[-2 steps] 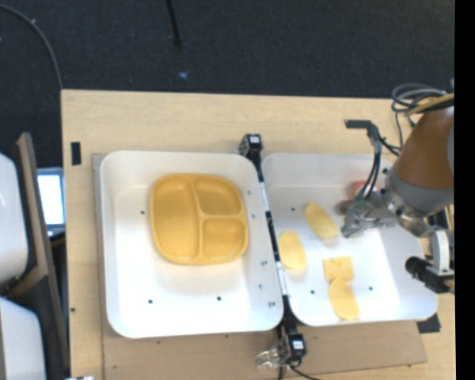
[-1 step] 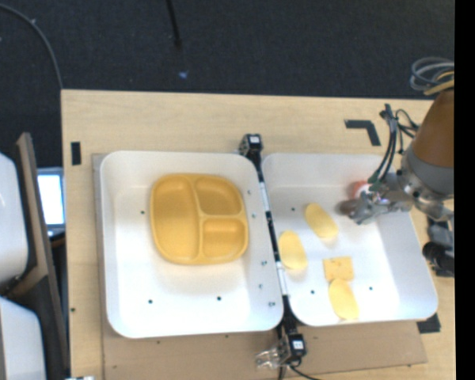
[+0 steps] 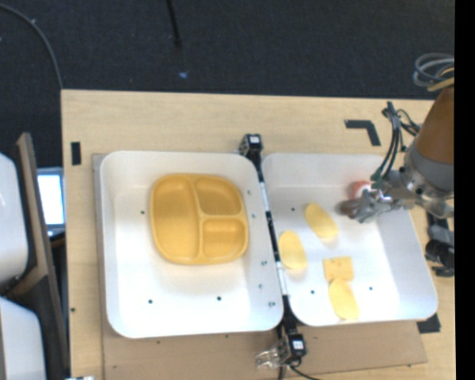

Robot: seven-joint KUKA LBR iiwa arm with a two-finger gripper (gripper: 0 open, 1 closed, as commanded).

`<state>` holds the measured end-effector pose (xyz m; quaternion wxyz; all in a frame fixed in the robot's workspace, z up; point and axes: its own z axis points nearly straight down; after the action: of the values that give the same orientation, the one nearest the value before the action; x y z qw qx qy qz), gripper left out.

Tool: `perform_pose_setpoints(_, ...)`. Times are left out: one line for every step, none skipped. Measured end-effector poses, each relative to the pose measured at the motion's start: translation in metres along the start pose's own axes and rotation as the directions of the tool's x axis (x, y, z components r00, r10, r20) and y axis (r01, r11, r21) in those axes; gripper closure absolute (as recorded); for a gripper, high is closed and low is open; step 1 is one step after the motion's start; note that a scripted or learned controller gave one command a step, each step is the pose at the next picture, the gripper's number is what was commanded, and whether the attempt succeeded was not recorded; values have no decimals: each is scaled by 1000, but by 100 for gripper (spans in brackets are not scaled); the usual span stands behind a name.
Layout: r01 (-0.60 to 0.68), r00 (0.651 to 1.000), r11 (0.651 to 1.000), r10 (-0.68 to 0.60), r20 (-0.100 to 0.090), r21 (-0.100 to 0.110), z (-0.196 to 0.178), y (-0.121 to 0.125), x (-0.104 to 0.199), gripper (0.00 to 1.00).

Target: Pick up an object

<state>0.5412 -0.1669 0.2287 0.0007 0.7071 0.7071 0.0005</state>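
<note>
Yellow slice (image 3: 343, 300) sits at 6 o'clock in the right bin (image 3: 404, 291), cheese square (image 3: 338, 269) just above it, two more yellow pieces at 9 and 10. Gripper (image 3: 355, 209) hovers at 1 o'clock near a red bit (image 3: 356, 188); jaw state can't tell. Risk: closes on bare floor between pieces.

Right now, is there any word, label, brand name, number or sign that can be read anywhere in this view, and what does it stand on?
None: no text can be read in this view.
Black angle marks on the bench: plain marks, no letters.
Yellow divided plate in the left bin: no print visible.
Yellow pieces in the right bin: unmarked.
Gripper: no label can be made out.
</note>
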Motion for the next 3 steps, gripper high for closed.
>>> perform_pose_setpoints(4, 1000, 1000, -4, -1, 1, 8, -4, 55, 100)
perform_pose_setpoints(4, 1000, 1000, -4, -1, 1, 13, -6, 103, 100)
perform_pose_setpoints(4, 1000, 1000, -4, -2, 0, -1, -10, 159, 100)
